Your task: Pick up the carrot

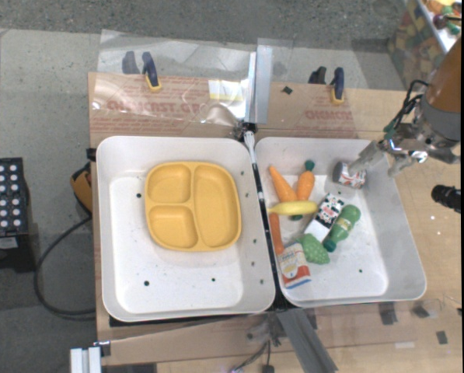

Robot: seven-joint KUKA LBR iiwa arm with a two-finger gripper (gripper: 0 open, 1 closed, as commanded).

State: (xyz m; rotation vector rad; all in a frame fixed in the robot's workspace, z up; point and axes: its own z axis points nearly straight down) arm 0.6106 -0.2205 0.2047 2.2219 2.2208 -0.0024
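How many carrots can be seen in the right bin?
3. One carrot lies slanted near the divider. Another with a green top is beside it on the right. A third lies below the banana, along the bin's left wall; more may be hidden.

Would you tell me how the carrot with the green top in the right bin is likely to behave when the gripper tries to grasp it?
The carrot looks like moulded plastic, so probably stiff and light. Its rounded, tapered body may roll or slip between fingers. The banana lies at its lower end and may get nudged.
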